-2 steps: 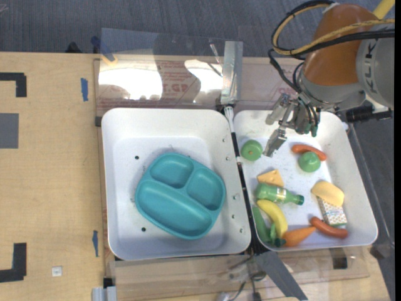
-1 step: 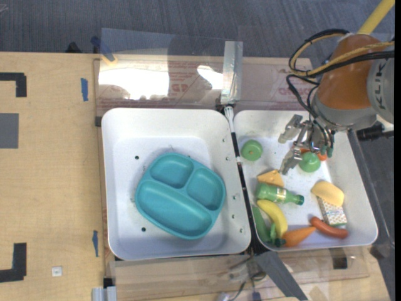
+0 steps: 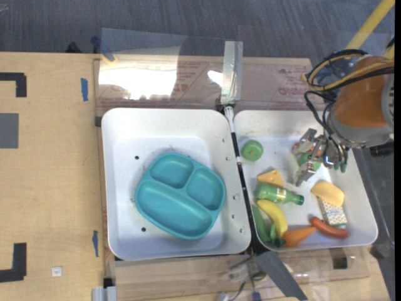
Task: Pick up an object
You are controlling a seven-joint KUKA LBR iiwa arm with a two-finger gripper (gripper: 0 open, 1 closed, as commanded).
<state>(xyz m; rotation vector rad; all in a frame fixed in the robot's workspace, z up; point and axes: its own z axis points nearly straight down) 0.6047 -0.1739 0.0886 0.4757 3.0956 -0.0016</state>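
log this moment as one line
arm: over right bin | gripper: above toys, nothing seen held | nearest: bottle | left bin: tray

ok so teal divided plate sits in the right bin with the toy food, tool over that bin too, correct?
Not quite. The camera view shows the teal divided plate alone in the left bin. The toy food is in the right bin, and the tool is over that bin, as you said.

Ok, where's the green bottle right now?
The green bottle lies on its side in the right bin, near its left wall, just below the yellow wedge and above the banana.
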